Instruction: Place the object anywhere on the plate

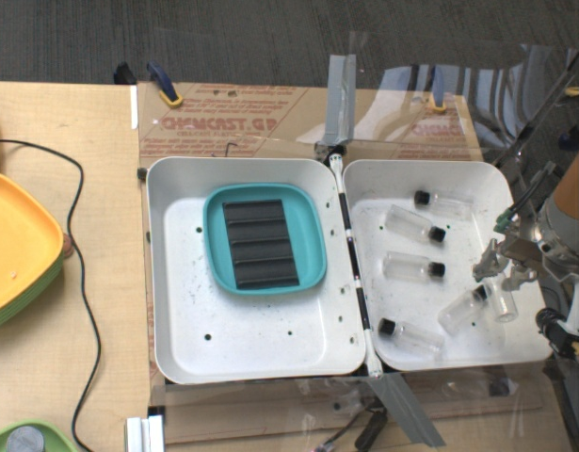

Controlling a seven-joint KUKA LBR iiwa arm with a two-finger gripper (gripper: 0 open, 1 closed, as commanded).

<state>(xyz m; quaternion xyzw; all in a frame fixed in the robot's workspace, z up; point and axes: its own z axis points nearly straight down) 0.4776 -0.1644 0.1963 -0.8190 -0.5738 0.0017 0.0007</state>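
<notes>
In the right white bin [458, 172] lie several clear plastic vials with black caps [413, 268] — light, stiff, slick, apt to roll; best pinched across the barrel. The gripper [501, 271] hangs over one near the bin's right edge; whether it is parted I cannot tell. The teal square plate [216, 243] sits in the left bin.

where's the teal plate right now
The teal plate sits in the left white bin, toward its upper middle, with a dark ridged insert on it. The clear vials lie in the right bin.
</notes>
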